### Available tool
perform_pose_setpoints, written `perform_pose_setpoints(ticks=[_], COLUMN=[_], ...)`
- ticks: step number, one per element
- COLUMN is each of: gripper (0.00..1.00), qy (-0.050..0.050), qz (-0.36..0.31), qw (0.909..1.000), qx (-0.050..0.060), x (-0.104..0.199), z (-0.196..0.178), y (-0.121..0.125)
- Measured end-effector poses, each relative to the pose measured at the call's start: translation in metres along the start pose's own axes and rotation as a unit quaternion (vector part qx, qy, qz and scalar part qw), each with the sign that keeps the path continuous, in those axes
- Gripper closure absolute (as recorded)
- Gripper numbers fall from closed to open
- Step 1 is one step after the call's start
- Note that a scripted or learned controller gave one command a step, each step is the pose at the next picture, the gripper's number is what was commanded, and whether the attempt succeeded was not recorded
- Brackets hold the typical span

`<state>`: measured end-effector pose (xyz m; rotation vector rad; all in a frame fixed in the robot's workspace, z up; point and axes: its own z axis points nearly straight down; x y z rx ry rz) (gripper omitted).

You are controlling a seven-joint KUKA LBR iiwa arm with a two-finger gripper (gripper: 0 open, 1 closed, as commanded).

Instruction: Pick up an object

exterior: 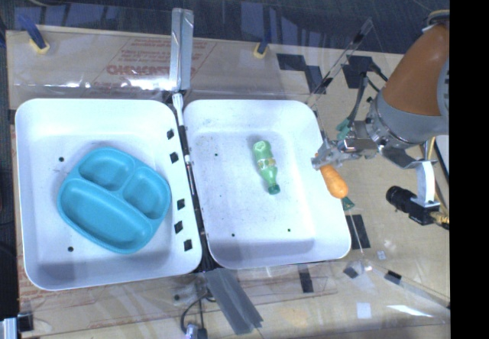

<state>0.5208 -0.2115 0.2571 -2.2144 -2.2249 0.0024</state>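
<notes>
Green bottle (pixel 266 166) alone in right bin (pixel 229 242); jaws (pixel 330 163) grip orange object (pixel 335 181) over rim.

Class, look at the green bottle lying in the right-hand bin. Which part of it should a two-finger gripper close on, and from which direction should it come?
Grip the green bottle across its body near mid-length, coming straight down from above. It lies flat on the floor of the right bin, long axis running slantwise from top to bottom of the view, well clear of the walls, so fingers can probably straddle its narrow width.

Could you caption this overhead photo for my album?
Gripper at the right bin rim by a carrot; bottle inside.
</notes>
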Motion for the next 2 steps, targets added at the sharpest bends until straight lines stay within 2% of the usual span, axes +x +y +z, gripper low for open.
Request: perform_pose_setpoints(ticks=[1, 2], gripper=[1.0, 0.0], qy=[0.001, 0.001], qz=[-0.001, -0.001], qw=[1.0, 1.0], qx=[0.0, 0.0], x=[0.0286, 0.0287], z=[-0.0305, -0.0305], y=[-0.0299, -0.0299])
